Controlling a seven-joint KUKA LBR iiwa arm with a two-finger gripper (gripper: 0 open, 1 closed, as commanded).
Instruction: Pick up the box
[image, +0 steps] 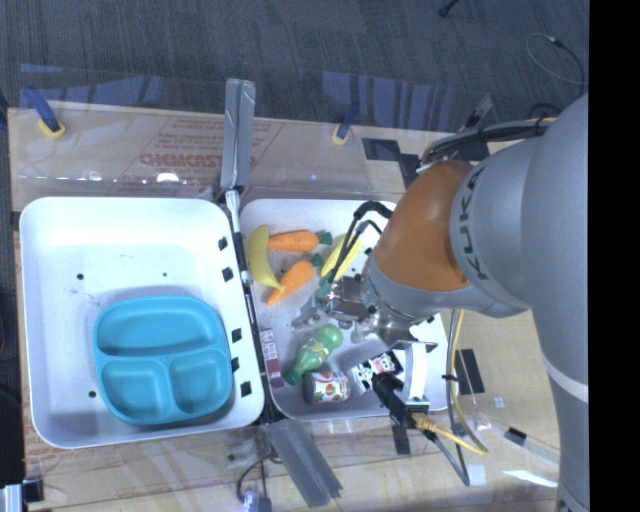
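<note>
Your pincer (345, 300) hangs low in the right bin (290, 215), its state unclear from here; the box (378, 366) lies near the bin's front edge, just beside a green bottle (312, 352) and can (328, 387).

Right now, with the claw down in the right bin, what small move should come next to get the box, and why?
Probably slide the claw a little toward the right bin's near wall. It sits beside the lower carrot, just past the green bottle, while what looks like the box, black and white, lies closer to that wall and apart from the claw.
</note>
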